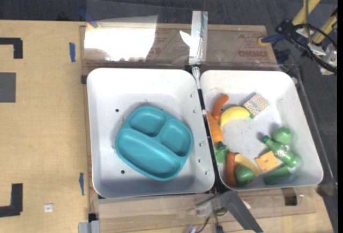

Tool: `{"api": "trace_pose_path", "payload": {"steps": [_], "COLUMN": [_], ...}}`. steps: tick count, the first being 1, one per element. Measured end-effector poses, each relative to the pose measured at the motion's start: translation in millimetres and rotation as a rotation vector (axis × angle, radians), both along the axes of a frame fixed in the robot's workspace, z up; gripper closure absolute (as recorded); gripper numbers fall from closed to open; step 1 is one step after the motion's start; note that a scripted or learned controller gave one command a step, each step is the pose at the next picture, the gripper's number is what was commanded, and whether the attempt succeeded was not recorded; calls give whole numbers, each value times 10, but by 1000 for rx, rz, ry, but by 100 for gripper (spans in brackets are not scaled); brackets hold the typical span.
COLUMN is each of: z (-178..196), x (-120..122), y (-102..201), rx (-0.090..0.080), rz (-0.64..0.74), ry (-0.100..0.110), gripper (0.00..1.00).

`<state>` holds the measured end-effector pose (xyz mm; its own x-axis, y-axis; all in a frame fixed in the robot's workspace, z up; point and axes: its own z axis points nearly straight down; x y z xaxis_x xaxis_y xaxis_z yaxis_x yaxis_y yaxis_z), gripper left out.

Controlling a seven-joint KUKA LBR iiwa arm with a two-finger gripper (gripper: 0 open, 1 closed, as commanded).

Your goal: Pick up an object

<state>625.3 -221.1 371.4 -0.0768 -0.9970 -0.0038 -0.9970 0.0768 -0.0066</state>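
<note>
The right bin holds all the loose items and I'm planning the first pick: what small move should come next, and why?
Probably bring the hand over the right bin, above the lemon. The lemon sits fairly exposed near the bin's middle, while the carrots hug the divider wall and the green pieces are clustered.

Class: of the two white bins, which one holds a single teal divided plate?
The left bin: it holds the teal plate; the right bin holds many toy foods.

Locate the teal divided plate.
In the camera view, the teal divided plate lies in the left bin, just across the divider from the orange carrots.
</note>
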Motion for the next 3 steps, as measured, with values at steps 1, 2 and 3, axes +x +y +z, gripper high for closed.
{"api": "trace_pose_path", "payload": {"steps": [1,2,3], "z": [-14,187,415], "x": [426,427,425], "y": [-8,104,77], "rx": [-2,-4,-5], "rz": [266,518,693], "ry": [-2,-4,-2], "gripper": [100,100,100]}}
